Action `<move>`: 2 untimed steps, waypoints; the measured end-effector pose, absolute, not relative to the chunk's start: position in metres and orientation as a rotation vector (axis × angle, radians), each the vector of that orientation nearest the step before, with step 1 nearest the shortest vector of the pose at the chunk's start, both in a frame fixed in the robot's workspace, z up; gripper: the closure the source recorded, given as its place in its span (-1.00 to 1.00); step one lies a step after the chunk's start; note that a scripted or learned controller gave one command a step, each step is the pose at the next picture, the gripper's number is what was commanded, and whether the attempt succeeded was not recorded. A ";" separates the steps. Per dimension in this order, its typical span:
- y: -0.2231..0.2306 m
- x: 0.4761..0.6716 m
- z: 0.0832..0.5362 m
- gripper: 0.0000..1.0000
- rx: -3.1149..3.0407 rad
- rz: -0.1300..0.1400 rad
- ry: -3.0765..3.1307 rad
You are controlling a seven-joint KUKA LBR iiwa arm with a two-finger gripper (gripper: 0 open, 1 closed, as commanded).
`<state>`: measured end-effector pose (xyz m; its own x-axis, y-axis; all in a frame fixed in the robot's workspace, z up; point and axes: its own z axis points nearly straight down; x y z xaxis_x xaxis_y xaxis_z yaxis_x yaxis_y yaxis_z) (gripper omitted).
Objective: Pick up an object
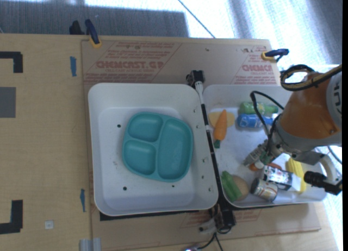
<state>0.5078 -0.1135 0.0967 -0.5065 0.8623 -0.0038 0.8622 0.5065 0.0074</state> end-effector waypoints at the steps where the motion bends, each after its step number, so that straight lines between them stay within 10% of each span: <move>1: -0.113 0.508 0.097 -1.00 1.557 0.007 2.721; 2: -0.148 0.499 0.086 -1.00 1.498 0.002 2.761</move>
